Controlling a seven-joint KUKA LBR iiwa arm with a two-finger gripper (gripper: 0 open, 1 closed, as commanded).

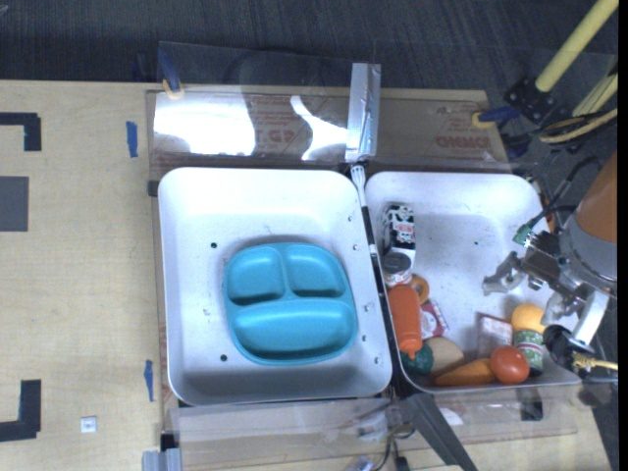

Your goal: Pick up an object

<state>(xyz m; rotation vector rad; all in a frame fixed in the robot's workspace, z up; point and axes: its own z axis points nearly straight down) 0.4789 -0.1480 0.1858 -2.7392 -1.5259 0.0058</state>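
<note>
My gripper (543,300) hangs over the right side of the right bin (461,214), reaching in from the right with its fingers (498,277) spread open and nothing between them. Just below it lie a yellow round toy (527,316) and a red tomato (509,363). Along the bin's near edge sit an orange carrot (467,371) and a beige lump (444,351). An orange-red sausage shape (403,317) lies by the left wall, with a small black-and-white carton (398,226) farther back.
The left bin (196,204) holds a blue divided plate (290,297). A divider wall (371,263) separates the two bins. Cables and a yellow rod (579,37) crowd the back right. The right bin's far half is bare floor.
</note>
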